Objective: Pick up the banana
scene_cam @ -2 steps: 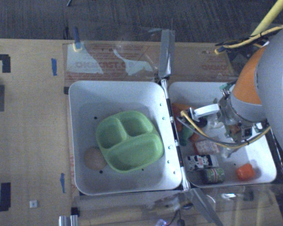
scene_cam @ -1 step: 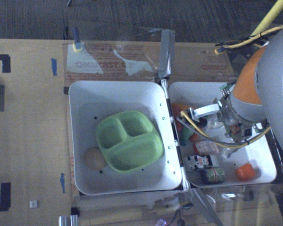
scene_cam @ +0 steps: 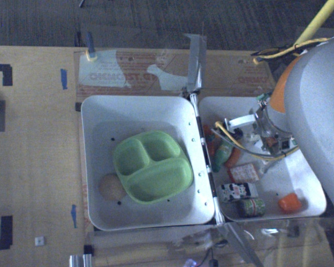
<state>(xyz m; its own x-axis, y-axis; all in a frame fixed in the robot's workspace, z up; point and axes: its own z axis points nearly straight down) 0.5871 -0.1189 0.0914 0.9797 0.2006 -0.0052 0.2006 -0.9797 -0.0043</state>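
Observation:
My gripper (scene_cam: 265,139) hangs low over the upper middle of the right bin (scene_cam: 314,204), under the grey arm and its orange band. The wrist hides what lies directly beneath it. Just left of the gripper, against the bin's left wall, a green and orange item (scene_cam: 224,153) lies next to a small red one (scene_cam: 212,147). Nothing can be made out between the fingers.
The right bin also holds a reddish-brown packet (scene_cam: 245,173), a black-and-white carton (scene_cam: 236,191), a green can (scene_cam: 251,207) and an orange item (scene_cam: 290,202). In the left bin (scene_cam: 94,121) sit a green divided tray (scene_cam: 153,166) and a tan ball (scene_cam: 111,187).

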